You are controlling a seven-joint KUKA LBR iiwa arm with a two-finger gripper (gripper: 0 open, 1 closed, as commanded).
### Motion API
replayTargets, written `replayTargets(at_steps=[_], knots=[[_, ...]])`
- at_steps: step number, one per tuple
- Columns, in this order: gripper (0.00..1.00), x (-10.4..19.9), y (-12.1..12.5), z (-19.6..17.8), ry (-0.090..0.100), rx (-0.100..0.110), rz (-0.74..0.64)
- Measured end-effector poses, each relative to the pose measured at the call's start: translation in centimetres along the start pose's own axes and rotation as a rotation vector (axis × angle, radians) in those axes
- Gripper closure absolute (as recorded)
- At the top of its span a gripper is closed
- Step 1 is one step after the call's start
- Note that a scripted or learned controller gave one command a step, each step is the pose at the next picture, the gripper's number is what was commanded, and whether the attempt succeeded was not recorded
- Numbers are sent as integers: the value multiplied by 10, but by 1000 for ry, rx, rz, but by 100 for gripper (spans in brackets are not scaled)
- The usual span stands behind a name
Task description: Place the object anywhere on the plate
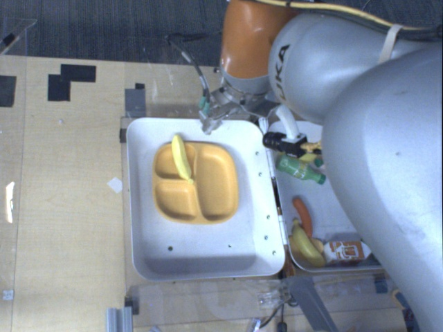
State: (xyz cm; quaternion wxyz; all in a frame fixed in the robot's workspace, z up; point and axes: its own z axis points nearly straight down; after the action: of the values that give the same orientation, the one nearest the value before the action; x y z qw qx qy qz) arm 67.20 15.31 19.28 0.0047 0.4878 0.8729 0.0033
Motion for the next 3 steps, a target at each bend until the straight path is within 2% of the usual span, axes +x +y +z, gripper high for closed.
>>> replayTargets(at_steps=[1, 2, 3], knots=[[100, -16, -82, 8, 4, 8, 140], [100, 65, -46, 56, 5, 11, 224], [100, 77, -39, 26, 4, 8, 137]])
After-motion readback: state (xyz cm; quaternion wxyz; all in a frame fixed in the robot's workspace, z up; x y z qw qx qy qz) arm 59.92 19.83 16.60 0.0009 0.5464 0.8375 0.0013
